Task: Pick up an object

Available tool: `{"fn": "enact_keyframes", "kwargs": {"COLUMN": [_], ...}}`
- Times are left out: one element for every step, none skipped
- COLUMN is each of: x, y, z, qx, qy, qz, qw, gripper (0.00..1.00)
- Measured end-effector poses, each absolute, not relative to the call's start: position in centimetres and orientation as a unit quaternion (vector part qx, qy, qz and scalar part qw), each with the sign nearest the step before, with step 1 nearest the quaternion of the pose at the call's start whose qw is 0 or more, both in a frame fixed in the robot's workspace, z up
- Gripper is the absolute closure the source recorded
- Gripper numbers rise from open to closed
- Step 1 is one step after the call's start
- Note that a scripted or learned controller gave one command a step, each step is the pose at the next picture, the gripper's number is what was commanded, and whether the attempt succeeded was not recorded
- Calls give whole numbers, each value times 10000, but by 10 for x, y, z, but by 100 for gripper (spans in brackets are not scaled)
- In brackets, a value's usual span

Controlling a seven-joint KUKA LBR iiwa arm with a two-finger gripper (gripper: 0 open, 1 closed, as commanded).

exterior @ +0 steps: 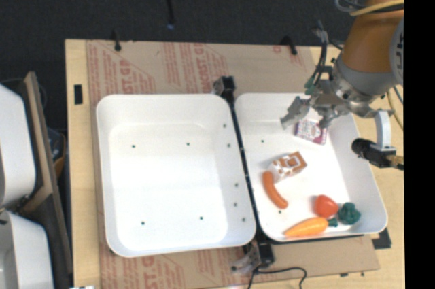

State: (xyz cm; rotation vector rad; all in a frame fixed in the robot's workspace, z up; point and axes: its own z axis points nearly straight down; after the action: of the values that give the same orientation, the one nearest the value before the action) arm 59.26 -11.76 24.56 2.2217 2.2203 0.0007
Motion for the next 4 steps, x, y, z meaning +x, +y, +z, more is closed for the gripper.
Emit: {"fn": "enact_keyframes", "kwargs": {"x": [562, 592, 591, 593], "y": [-122, -167, -168, -169], "z": [127, 114, 114, 126], "qx": [7077, 7068, 7074, 7077], "qy": [7065, 7074, 7068, 7065], "qz": [-22, 26, 25, 39], "qw": [-25, 52, 50, 70], "gripper": [0, 0, 0, 100]}}
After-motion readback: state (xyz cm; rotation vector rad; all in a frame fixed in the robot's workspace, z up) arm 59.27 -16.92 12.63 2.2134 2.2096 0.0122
